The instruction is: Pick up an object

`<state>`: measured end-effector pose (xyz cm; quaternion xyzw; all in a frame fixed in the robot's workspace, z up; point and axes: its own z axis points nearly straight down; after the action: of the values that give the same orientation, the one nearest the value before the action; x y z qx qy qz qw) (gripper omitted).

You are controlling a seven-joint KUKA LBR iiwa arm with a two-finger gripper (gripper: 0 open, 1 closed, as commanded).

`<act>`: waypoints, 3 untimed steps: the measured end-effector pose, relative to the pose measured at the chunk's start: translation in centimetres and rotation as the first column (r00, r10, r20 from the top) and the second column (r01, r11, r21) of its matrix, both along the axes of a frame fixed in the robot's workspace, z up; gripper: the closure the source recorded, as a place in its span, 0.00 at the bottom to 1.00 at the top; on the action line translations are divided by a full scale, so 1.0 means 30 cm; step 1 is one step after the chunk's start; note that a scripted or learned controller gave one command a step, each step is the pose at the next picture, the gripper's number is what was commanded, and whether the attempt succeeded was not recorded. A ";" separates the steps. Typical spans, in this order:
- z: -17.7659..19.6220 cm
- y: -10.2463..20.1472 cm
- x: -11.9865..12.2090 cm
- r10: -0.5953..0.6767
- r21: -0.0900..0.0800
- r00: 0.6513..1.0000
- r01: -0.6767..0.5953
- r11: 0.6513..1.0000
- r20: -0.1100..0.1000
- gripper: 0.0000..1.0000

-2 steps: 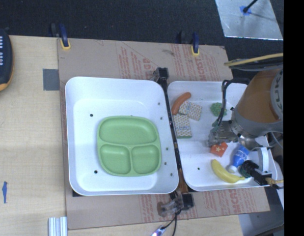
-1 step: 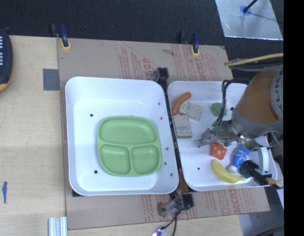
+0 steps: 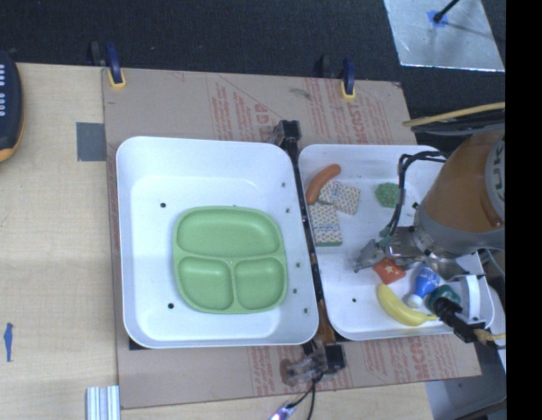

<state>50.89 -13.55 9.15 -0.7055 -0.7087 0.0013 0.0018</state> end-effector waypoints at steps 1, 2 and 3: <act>0.034 -0.003 0.000 0.003 0.000 1.000 -0.003 1.000 -0.002 1.00; 0.338 0.334 0.125 0.001 0.001 1.000 -0.001 1.000 0.002 1.00; -0.001 0.117 0.176 -0.001 -0.002 1.000 0.001 1.000 0.000 1.00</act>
<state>56.18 -10.04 9.13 -0.7058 -0.7084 0.0019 0.0012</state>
